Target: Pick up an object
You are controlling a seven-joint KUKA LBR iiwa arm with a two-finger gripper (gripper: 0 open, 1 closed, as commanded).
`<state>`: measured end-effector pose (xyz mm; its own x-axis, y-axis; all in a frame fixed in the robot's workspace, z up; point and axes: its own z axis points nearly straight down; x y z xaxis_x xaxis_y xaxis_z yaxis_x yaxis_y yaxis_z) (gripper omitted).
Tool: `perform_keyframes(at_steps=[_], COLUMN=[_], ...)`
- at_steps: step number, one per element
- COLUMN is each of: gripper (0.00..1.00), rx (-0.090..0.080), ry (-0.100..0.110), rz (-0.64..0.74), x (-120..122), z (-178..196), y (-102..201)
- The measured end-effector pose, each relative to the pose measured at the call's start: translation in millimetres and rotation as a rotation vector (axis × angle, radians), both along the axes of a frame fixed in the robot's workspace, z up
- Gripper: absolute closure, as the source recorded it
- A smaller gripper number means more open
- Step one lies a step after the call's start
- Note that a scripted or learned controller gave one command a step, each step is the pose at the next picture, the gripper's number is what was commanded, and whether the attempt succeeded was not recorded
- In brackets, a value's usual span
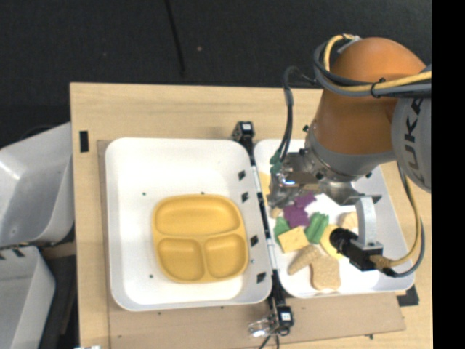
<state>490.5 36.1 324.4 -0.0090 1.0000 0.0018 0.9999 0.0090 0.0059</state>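
My gripper [285,185] hangs low over the left part of the right bin [392,217], under the orange wrist. Just below it lies a purple piece [296,211]. Next to that are a green piece [317,227], a yellow block [292,238] and two tan bread-like pieces [325,273] toward the bin's front. A small dark green piece [280,226] lies close to the bin's left wall. The wrist hides the back of this bin.
The left bin [131,195] holds a yellow divided plate [199,237] at its middle. A raised divider with black clips [259,217] separates the two bins. The wooden bench [182,107] extends behind the bins.
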Motion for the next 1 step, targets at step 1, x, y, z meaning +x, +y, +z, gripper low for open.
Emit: perform_keyframes(at_steps=[1], gripper=[1.0], rx=[0.001], ry=[-0.007], rz=[-0.002], x=[0.1], z=[121.4], y=[33.5])
